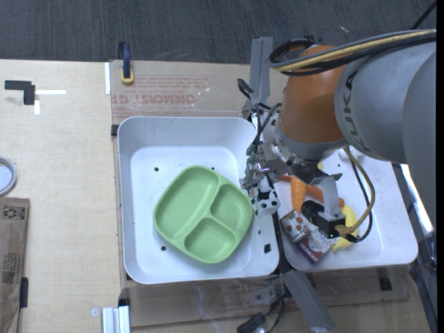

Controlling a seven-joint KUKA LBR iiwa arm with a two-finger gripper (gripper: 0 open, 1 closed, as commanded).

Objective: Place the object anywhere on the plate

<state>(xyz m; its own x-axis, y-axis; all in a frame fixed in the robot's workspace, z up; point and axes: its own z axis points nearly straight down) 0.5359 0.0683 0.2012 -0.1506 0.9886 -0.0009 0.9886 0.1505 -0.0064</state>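
Camera view from above the bench: a green three-part plate [201, 214] lies tilted in the left bin [139, 179], filling most of its floor. In the right bin [392, 245], an orange carrot [297, 193], a red-and-white packet [305, 233] and a yellow thing [349, 219] crowd together near the dividing wall, partly hidden under the arm [374, 96]. Outside the bins, a blue-and-yellow clamp [125, 68] sits at the far edge of the board, a tape roll [4, 176] shows at the left border, and a brown paper bag [14, 245] lies below it. The arm comes in from the right, its orange band bulking over the right bin's far-left corner, with the wrist pointing down and left across the wall between the bins. The gripper [255, 180] hangs just inside the left bin's right wall, beside the plate's right rim. A small spotted object [264, 201], black on white, is directly under the gripper tip, at the plate's right edge. Whether the gripper has hold of it, or how wide it stands, cannot be told from this angle.
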